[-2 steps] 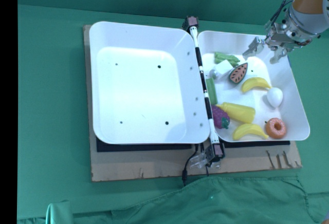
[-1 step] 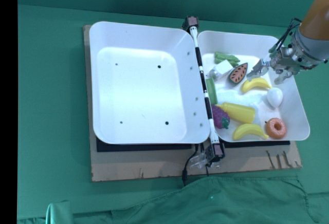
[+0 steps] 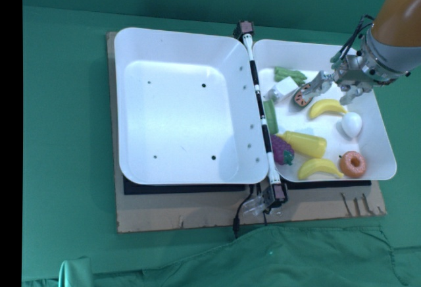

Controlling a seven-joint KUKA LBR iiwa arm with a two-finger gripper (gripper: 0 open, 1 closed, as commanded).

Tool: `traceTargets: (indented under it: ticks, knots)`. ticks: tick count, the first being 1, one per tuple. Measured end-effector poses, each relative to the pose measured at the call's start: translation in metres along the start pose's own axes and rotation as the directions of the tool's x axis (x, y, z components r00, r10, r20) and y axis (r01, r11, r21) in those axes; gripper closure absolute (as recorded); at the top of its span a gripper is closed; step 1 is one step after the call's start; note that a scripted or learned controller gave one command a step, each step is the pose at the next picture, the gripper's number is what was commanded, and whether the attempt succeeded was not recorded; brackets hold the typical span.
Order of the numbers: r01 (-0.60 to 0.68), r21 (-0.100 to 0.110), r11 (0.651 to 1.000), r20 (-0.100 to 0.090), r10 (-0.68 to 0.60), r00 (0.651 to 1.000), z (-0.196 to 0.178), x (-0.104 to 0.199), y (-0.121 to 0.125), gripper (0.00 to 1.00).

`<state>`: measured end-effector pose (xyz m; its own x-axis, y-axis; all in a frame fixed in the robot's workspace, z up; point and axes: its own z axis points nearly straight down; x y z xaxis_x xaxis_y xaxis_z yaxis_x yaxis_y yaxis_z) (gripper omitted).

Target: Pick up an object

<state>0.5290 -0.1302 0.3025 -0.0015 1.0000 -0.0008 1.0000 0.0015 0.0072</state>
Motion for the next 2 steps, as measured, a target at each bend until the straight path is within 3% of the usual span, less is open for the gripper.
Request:
traceTargets:
  ticks: [1,2]
  knots:
    - [-0.013,0.005,1.000,0.002,0.013,1.000,-0.015,-0.060,-0.065,0.00]
    - [-0.002,0.002,1.000,0.003,0.002,1.000,0.007,-0.050,0.019,0.00]
